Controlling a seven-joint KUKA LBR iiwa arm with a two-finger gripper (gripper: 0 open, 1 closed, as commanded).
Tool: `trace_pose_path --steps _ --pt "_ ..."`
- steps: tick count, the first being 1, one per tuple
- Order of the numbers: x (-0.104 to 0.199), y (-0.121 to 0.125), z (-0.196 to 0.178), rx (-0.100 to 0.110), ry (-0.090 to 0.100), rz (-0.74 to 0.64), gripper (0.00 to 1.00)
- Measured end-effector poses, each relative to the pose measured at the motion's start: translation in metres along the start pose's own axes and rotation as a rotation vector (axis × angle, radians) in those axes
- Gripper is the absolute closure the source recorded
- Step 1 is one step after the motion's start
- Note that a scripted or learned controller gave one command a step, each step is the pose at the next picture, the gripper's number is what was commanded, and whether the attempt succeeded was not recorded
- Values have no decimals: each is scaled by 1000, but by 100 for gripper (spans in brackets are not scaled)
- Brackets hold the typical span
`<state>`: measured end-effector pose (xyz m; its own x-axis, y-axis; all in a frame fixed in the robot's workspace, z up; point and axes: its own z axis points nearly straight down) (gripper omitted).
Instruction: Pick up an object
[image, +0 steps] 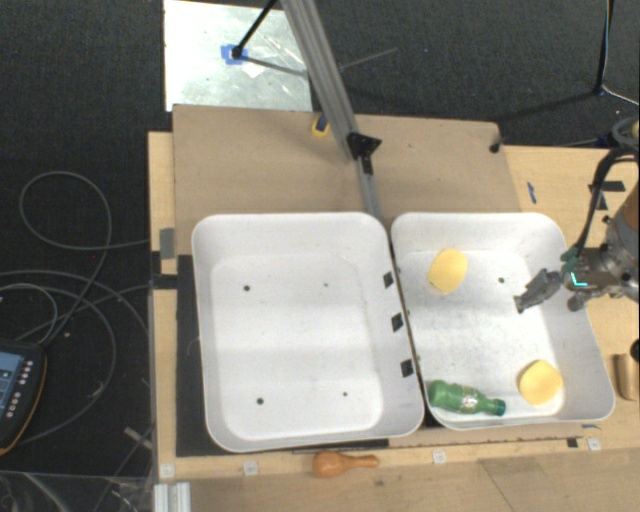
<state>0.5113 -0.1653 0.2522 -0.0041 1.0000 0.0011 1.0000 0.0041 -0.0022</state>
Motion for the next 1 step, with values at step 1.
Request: trace_pose_path --steps 1 --pt "0 1 -2 -4 -1 1 0"
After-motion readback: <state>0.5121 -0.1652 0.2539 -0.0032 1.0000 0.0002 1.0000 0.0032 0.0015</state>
